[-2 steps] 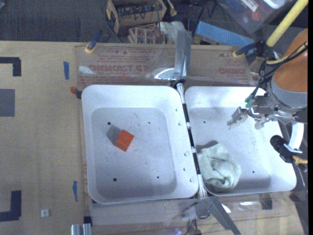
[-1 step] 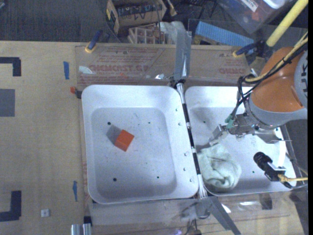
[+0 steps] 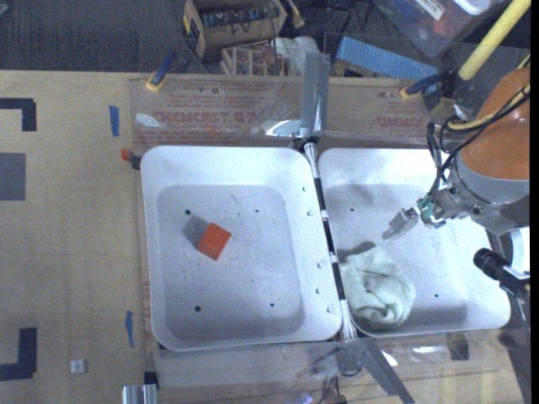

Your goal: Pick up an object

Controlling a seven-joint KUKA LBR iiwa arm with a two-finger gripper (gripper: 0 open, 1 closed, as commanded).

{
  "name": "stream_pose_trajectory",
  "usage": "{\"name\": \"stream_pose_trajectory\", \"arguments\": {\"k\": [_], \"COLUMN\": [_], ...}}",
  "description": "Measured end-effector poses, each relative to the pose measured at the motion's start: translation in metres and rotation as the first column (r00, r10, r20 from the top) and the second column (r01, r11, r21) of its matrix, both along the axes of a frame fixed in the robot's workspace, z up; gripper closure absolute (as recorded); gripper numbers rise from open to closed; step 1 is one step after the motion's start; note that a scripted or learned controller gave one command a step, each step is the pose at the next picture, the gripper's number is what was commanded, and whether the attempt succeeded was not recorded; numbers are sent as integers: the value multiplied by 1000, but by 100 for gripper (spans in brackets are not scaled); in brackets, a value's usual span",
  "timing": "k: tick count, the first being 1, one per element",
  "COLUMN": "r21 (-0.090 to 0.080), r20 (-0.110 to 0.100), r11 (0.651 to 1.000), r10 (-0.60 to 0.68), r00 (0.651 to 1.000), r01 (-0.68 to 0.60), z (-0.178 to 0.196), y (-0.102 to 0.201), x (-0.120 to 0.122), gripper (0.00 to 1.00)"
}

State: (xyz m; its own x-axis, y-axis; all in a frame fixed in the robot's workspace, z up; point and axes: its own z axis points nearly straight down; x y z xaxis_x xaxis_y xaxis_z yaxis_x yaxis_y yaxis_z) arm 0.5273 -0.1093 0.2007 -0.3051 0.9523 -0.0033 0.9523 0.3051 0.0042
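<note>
An orange block (image 3: 216, 241) lies in the left bin (image 3: 150, 251), touching a smaller grey block (image 3: 194, 228) on its upper left. A crumpled white cloth (image 3: 379, 286) sits in the near left corner of the right bin (image 3: 476, 305). My gripper (image 3: 397, 225) hangs over the middle of the right bin, above and a little right of the cloth, and looks apart from it. It is small and seen at a slant. I see nothing held at its tip.
A metal divider (image 3: 324, 225) runs between the two bins. The arm's orange band and grey wrist (image 3: 497, 154) cover the right bin's far right corner. Cardboard, clamps and boxes stand behind the bins.
</note>
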Motion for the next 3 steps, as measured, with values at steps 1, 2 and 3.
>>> {"name": "stream_pose_trajectory", "arguments": {"k": [1, 2, 3], "r21": [2, 2, 2], "r20": [-6, -3, 0], "r11": [1000, 987, 986], "r10": [-21, -161, -165], "r00": [1000, 987, 986], "r01": [21, 161, 165], "z": [-16, -17, -7], "y": [104, 191, 189], "x": [-48, -48, -47], "gripper": [0, 0, 100]}}
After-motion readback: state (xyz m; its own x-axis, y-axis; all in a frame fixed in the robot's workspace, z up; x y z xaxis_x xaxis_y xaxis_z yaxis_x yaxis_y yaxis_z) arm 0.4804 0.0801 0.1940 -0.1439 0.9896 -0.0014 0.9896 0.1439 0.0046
